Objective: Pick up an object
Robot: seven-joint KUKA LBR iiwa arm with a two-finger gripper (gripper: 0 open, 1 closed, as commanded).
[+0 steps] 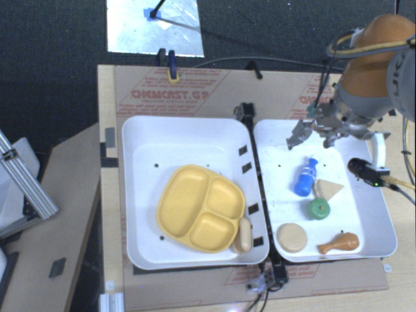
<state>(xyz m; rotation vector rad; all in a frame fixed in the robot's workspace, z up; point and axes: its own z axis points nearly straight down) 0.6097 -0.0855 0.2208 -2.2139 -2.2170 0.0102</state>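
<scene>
In the right bin (276, 174) lie a blue bottle (305, 177), a tan wedge (328, 189), a green round piece (318, 208), a beige disc (292, 236) and an orange drumstick-shaped toy (339, 243). My gripper (311, 134) hangs over the bin's far part, above and just beyond the blue bottle. Its fingers stand apart with nothing between them. The orange-banded arm comes in from the upper right.
The left bin (143, 174) holds a yellow divided plate (200, 208) and a small beige oval piece (244, 234) by its near right corner. A black divider (257, 174) runs between the bins. A clamp (172, 65) stands at the bench's far edge.
</scene>
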